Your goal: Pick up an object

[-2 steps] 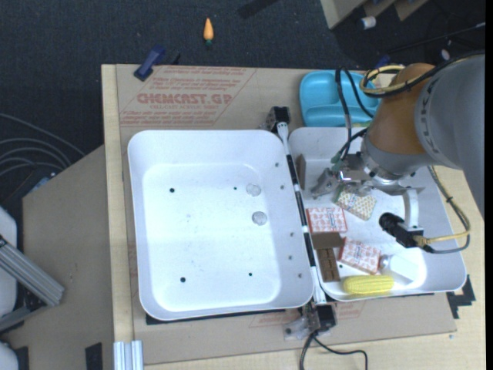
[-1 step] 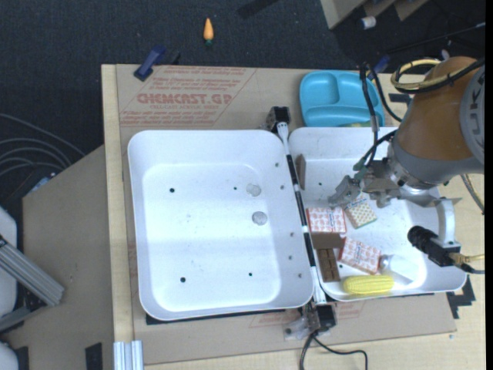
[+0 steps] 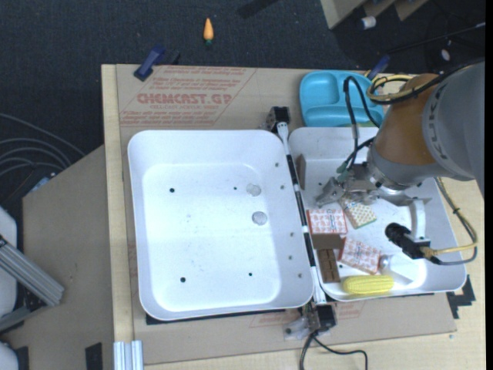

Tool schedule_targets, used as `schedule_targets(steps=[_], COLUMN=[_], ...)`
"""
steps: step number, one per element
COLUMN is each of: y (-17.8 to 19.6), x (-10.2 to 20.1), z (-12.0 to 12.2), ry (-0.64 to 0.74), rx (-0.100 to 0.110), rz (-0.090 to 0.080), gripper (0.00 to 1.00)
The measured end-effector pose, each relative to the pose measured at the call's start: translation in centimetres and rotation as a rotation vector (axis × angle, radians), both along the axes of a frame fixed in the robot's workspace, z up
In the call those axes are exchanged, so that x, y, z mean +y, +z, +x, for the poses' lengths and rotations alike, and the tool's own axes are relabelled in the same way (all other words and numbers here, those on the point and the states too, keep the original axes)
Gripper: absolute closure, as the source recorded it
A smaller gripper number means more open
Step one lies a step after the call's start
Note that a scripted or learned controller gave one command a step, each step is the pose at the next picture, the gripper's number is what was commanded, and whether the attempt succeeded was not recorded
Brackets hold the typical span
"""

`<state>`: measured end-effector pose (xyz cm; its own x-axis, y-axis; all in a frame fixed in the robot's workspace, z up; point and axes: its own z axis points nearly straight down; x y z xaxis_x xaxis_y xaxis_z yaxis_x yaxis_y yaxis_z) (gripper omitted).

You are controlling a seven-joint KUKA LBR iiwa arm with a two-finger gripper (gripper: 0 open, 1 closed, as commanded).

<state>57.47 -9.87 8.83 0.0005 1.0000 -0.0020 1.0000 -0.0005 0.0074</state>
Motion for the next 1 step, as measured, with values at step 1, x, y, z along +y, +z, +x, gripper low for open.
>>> schedule_targets(steps=[1], y=[1.13], x=[-0.17], z=[0.11], ry=[-0.001], rx=[-0.004], rz=[-0.004], gripper=[1.00])
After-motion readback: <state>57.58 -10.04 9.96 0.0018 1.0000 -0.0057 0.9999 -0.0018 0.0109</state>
